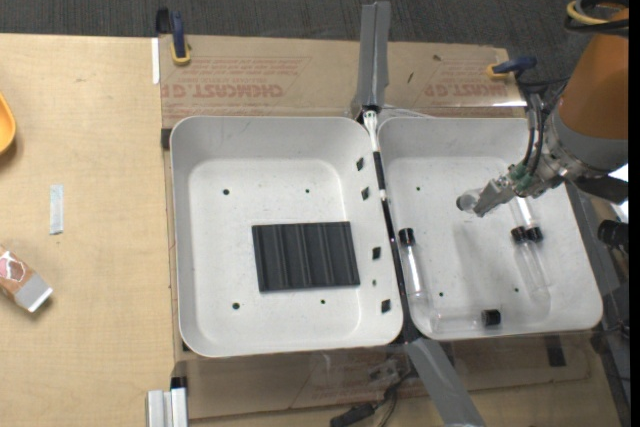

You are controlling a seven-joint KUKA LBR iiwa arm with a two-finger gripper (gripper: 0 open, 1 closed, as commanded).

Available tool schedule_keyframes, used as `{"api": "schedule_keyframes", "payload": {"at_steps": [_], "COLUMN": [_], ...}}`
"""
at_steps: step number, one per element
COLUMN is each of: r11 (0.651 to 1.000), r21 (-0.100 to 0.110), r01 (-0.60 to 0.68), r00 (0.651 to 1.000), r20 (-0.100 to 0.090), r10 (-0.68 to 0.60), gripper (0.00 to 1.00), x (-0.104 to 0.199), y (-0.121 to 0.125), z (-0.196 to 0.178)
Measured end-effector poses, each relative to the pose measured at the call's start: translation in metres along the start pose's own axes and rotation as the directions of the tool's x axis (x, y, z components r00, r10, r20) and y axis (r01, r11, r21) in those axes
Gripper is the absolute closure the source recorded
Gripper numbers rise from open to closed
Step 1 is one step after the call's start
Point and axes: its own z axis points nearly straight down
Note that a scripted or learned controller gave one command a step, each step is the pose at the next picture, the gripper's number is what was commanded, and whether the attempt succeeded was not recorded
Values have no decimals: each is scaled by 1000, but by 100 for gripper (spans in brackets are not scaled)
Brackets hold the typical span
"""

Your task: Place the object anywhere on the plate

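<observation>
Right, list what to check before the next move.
1. Ribbed dark plate flat in the left bin: ok.
2. Tool over the right bin: ok.
3. Object gripped by the tool: cannot tell.
4. Clear tube with black band beside the tool: ok.
5. Object on the plate: not ok.

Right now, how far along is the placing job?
Nothing looks done: the dark ribbed plate in the left bin bears nothing. In hand: the end effector hangs over the right bin, near a small black piece; whether it holds anything I cannot tell. Left: carrying an object across and setting it on the plate.
</observation>
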Motion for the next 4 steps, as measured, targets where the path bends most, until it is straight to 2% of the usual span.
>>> {"api": "schedule_keyframes", "payload": {"at_steps": [1,2,3,4], "r11": [996,979,970,944], "r21": [2,1,6,6], "r01": [87,-205,-244,-330], "r00": [996,979,970,944], "r20": [0,1,1,2], "r10": [-87,205,244,330], "gripper": [100,100,100,100], "x": [88,133,221,231], "y": [-19,1,43,45], "z": [-75,-75,-48,-37]}}
